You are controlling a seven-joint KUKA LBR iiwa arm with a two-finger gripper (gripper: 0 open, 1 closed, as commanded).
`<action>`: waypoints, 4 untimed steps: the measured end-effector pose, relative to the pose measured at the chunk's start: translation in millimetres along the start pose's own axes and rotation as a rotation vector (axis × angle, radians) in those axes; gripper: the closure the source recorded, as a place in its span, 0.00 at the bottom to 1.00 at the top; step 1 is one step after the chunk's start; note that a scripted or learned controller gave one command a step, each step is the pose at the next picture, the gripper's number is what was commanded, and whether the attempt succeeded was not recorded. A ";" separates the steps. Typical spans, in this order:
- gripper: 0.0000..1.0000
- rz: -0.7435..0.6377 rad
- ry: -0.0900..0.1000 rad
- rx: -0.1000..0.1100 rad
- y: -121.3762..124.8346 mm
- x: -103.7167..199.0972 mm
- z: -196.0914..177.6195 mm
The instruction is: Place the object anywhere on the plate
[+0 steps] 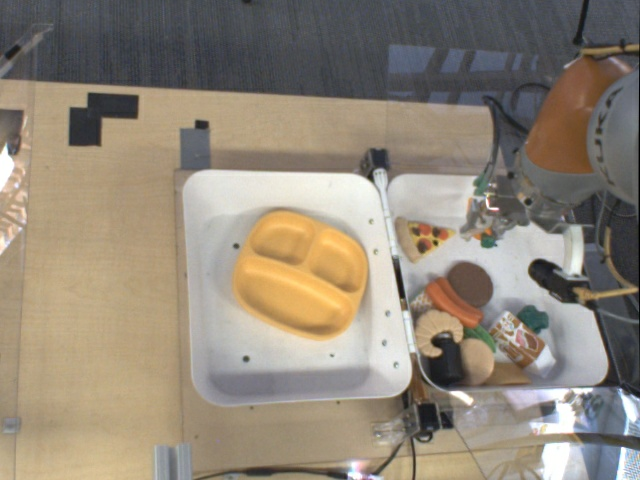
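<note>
A yellow plate with three compartments lies in the middle of the left bin. My gripper hangs over the back of the right bin, just right of a toy pizza slice. A small green piece shows right below the gripper; whether it is held is unclear. The other toy foods lie nearer the front of that bin.
In the right bin lie a brown disc, an orange carrot-like piece, a cookie, a black item, a tan bun, a small carton and a green toy.
</note>
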State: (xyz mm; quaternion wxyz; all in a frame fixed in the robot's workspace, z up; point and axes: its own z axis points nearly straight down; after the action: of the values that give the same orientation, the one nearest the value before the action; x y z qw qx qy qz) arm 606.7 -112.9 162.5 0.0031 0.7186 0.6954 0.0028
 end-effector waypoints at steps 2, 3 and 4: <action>0.00 0.364 -0.001 0.003 5.7 -6.5 13.0; 1.00 0.353 -0.002 -0.004 8.5 -5.5 0.4; 1.00 0.332 0.001 -0.005 60.4 32.8 -66.8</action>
State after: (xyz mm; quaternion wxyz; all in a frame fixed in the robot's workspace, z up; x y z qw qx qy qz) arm 667.6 -82.1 229.8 0.0039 0.8235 0.5673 0.0053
